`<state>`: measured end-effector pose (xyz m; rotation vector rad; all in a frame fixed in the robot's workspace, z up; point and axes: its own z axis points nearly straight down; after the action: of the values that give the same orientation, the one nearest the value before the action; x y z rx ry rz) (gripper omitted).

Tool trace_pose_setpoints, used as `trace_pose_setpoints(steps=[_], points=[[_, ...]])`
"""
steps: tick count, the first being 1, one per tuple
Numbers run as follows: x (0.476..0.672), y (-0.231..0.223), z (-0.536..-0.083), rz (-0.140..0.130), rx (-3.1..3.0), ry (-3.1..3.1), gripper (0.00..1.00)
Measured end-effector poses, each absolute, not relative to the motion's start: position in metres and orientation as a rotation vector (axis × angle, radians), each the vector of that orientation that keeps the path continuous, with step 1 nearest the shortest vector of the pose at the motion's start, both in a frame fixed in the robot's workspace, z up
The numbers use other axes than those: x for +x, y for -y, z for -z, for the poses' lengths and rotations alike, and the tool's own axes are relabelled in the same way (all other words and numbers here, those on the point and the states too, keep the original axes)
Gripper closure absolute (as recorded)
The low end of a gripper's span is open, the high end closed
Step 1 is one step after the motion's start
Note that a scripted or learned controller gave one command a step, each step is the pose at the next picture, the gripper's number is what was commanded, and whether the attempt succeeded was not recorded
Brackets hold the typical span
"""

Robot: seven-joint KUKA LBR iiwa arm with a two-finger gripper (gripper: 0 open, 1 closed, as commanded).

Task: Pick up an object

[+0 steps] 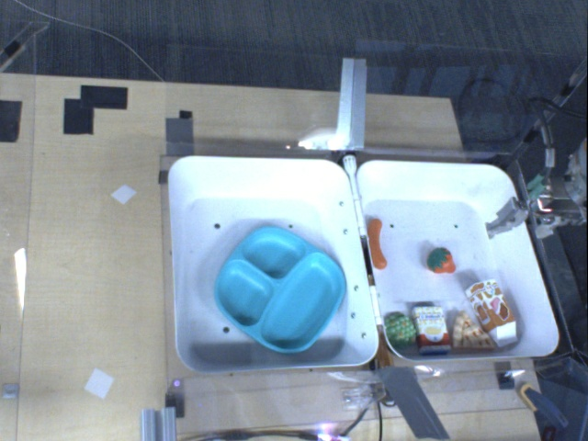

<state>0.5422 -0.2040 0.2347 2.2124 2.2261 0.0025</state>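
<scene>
Hovering at the right bin's far right rim, the gripper sits at the view's right edge; can't tell its finger state, too small and blurred. Nearest candidate: a small red-and-green toy fruit, left of and below the claw in the camera view, roundish, no real long axis, standing apart on bare white floor with room all around. Orange sausage-like piece lies lengthwise along the divider wall. Snack packs crowd the near wall. Blue divided plate fills the left bin.
</scene>
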Motion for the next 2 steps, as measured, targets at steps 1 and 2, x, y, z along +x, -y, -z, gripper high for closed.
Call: trace_pose_setpoints(steps=[1,2], points=[[0.545,0.173,-0.113,-0.002,2.240,-2.200,0.00],[0.555,0.149,-0.089,-0.008,2.324,-2.103,0.00]])
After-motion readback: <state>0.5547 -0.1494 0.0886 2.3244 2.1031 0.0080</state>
